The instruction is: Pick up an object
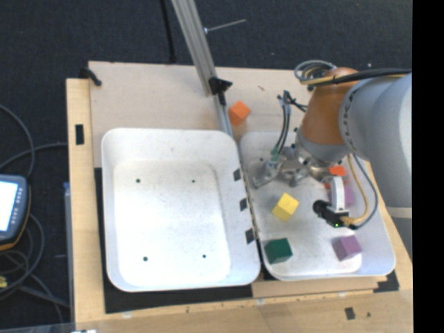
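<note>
Grey KUKA arm (378, 137) with its orange band reaches in from the right, wrist over the right bin (374, 266). The gripper (272, 172) sits low over that bin's upper left part, metallic and cable-wrapped. Whether it is spread or pinched cannot be told at this angle, and nothing shows between its tips.

Yellow block (285, 206), matte cube shape, lies just below and slightly right of the gripper, apart from it. Green block (278, 250), darker cube, sits further below, near the bin's left wall. Purple block (346, 246) is down and well to the right, close to the bin's lower right corner. Orange block (239, 112) rests above the gripper, outside both bins on the tan board.

Left bin (118, 186) (speckled white, rounded corners, shallow) lies left of the gripper. No readable writing anywhere.
</note>
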